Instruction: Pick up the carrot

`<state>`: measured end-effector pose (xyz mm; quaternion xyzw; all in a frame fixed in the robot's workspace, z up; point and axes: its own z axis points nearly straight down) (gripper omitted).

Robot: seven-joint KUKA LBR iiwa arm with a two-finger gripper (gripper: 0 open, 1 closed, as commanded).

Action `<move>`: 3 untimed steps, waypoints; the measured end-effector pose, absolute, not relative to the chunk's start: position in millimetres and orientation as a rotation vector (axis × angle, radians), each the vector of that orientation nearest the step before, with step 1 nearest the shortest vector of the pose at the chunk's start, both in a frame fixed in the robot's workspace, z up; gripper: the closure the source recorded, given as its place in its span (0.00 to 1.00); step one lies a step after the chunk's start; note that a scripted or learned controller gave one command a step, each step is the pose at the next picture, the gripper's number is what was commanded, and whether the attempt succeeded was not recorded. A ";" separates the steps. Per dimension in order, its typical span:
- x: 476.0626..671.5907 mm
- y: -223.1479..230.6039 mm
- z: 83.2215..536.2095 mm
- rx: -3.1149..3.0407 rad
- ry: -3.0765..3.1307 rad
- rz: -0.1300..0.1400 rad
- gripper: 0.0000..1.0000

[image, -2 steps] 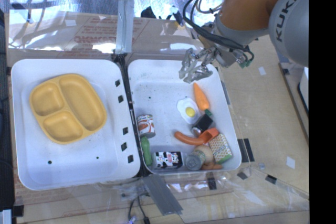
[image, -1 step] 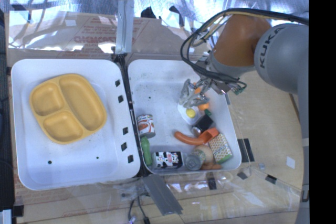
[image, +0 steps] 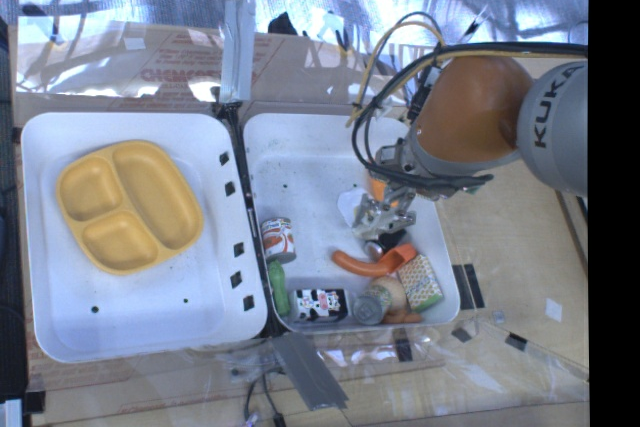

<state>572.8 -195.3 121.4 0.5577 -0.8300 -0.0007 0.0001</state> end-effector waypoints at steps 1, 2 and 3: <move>567.6 -184.2 91.6 1.037 -2.964 -0.004 1.00; 567.9 -184.1 91.9 1.038 -2.964 -0.003 0.00; 590.8 -208.8 92.8 1.280 -2.872 0.002 0.00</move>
